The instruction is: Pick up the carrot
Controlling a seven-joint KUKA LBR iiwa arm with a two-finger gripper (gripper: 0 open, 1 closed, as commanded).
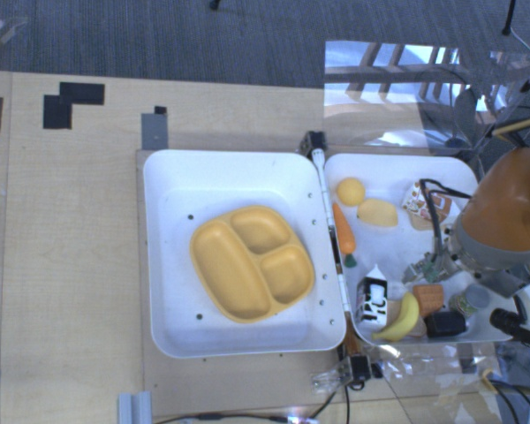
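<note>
1. Camera view, left bin (159,237): a yellow divided plate (250,261) with three compartments lies at its middle, turned at a slant.
2. Right bin (397,162): the carrot (343,230) lies along its left wall, orange body pointing far, green end near, just beside the rim between the two bins. Nothing touches it.
3. Far part of the right bin: a round yellow fruit (350,191) sits just beyond the carrot's tip, with a pale yellow lemon-like piece (378,212) to its right and a small printed packet (421,206) further right.
4. Near part of the right bin: a black-and-white carton (373,299) stands beside a banana (401,319), with a brown block (428,299) to the right.
5. The arm (511,210) reaches in from the right over the right bin; the gripper (429,267) hangs above the brown block, well apart from the carrot. Whether its pincer is open or closed, I cannot tell.
</note>
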